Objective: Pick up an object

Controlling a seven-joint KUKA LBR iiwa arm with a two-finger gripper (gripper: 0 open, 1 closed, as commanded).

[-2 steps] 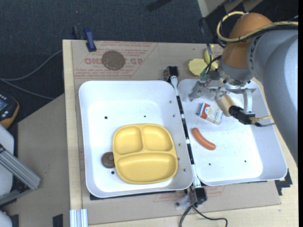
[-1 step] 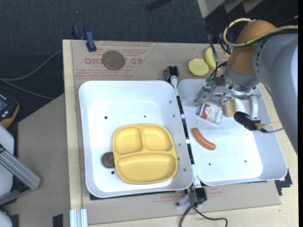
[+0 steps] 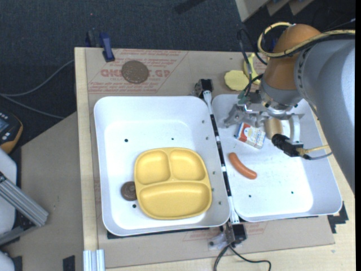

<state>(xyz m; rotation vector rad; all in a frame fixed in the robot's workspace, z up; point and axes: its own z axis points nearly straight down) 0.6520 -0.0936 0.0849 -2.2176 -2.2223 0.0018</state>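
A small white carton (image 3: 251,135) with red and blue print lies at the back of the right bin (image 3: 293,199). My gripper (image 3: 258,116) hangs right over the carton's far edge, very close to it or touching it; I cannot tell which. An orange-red sausage (image 3: 242,166) lies in the middle of the same bin, in front of the carton and apart from the gripper. In the left bin (image 3: 113,117) sit a yellow divided plate (image 3: 171,182) and a brown disc (image 3: 129,191) at the plate's left edge.
A yellow lump (image 3: 236,79) lies on the bench behind the right bin, next to the arm's cables. A brown round disc (image 3: 135,71) and a blue clamp (image 3: 105,46) are on the cardboard behind the left bin. The arm's grey body covers the right bin's far right corner.
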